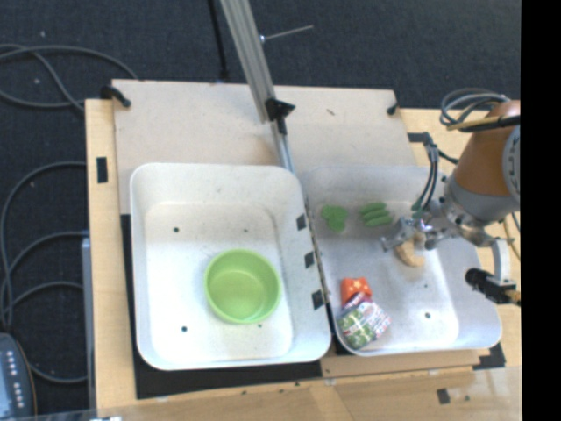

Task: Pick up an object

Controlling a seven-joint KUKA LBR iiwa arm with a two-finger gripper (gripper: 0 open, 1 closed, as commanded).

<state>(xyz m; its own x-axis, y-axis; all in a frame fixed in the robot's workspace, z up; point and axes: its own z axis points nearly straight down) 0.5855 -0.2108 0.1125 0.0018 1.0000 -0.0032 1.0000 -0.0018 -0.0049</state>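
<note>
Reaching in from the right edge of the surface [219, 121], the arm [482, 169] is putting its pincer [410, 238] low into the right bin [438, 323], right over a small tan object [409, 254] near that bin's right side. I can't tell whether the pincer is open or closed; the metal parts are blurring together against the tan piece, so no claim of a grip yet. Sitting toward the bin's far edge are two green pieces [355, 216], just beside each other, well placed as spare targets. Lying at the near left corner are a red-orange packet [355, 288] and a green-patterned pouch [362, 324], touching. Over in the left bin [166, 191], a green bowl [243, 286] is sitting upright near the near edge, apart from the action.
</note>
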